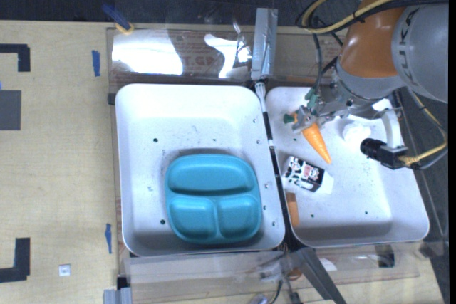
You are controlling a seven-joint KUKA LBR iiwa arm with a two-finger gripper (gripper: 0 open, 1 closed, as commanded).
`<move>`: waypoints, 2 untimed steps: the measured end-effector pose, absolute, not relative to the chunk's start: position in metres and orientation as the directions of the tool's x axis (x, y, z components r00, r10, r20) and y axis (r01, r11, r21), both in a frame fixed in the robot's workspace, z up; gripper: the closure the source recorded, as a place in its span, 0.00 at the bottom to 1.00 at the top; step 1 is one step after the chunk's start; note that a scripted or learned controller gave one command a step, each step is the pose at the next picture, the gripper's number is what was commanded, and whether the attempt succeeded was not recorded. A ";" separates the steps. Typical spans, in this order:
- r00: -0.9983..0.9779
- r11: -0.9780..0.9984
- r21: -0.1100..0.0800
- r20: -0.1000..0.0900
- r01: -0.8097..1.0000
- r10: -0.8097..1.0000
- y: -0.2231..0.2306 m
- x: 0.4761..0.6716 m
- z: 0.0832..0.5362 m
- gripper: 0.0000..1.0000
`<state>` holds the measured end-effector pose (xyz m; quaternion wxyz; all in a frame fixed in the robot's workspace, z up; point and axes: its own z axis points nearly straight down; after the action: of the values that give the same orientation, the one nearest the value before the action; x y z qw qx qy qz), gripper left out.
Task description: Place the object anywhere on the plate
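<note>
Arm: the big grey arm with the orange band reaches in from the right and hangs over the back of the right bin.

Bins: 2 white bins sit side by side. The left bin holds the plate. The right bin holds the small things.

Plate: the blue plate lies flat in the left bin, toward the front. It has 1 long part at the back and 2 smaller parts at the front. Nothing lies on it.

Packet: a small black and white packet lies in the right bin, near the wall between the 2 bins.

Carrot: the orange toy carrot is in the right bin, near the back. Its fat end with a bit of green is up at the claw, and its thin tip points down toward the front.

Claw: the claw is right at the fat end of the carrot. I cannot tell if it has hold of it.

How it handles: the carrot looks light, hard and smooth, so I think it could slip or roll. The thick top is the best place to grab, not the thin tip.
</note>
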<state>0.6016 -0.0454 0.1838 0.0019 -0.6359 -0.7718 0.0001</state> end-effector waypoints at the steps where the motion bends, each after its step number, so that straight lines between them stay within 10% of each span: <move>1: -0.481 0.481 -0.001 0.002 0.877 0.877 0.009 0.546 0.196 1.00; 2: -0.489 0.489 -0.002 0.003 0.872 0.872 0.101 0.495 0.194 1.00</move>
<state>0.4951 0.1014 0.1943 0.0017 -0.5053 -0.8629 0.0000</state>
